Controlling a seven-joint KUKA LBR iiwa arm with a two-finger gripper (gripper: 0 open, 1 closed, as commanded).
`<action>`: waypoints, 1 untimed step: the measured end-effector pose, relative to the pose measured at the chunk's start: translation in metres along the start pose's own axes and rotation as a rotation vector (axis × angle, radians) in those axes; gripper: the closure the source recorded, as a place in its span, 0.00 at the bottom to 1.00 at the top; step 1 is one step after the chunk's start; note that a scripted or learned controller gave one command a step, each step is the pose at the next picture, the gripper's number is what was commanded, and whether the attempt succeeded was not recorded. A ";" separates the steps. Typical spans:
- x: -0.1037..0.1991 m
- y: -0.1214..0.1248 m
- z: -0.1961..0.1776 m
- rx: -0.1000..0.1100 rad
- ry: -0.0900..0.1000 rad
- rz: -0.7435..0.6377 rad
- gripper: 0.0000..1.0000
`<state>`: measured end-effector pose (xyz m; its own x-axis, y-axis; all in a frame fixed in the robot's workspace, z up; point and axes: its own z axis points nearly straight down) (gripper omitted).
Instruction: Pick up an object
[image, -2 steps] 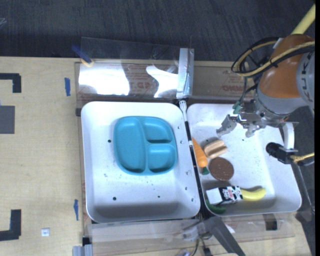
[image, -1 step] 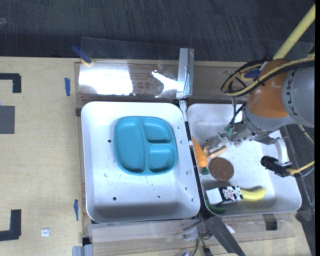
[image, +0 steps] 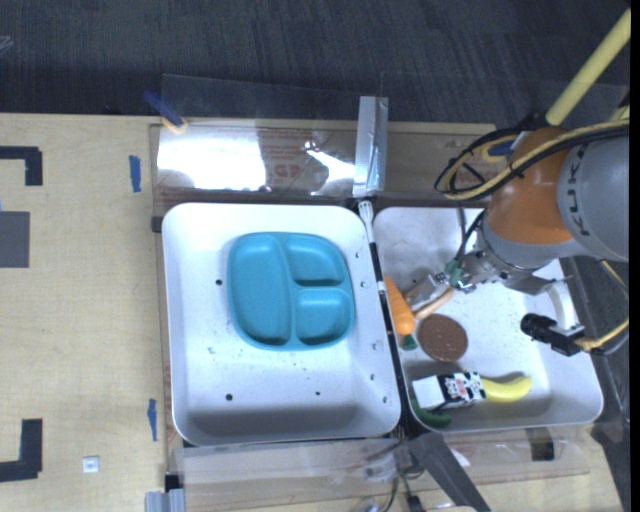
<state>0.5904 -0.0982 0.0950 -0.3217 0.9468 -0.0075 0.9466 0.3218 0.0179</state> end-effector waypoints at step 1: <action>-0.008 0.000 0.000 -0.006 0.000 -0.200 0.00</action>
<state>0.5933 -0.1057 0.0954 -0.5037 0.8638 -0.0115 0.8635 0.5038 0.0215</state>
